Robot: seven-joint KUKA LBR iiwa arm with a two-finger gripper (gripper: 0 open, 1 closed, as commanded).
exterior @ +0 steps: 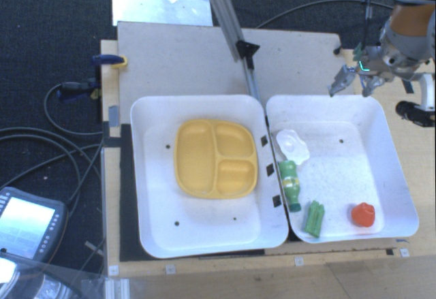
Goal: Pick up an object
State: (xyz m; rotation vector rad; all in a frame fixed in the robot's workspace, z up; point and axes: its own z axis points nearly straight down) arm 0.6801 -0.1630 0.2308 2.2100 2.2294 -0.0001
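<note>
Hanging above the right bin's far rim, the hand spreads its fingers wide with nothing between them, while that bin holds one green bottle lying lengthwise front to back, one white lump, one green block and one red piece.

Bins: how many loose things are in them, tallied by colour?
Yellow: 1, the tray in the left bin
White: 1, the piece
Green: 2, the bottle and the block
Red-orange: 1, the lump
Total: 5, four in the right bin
</note>
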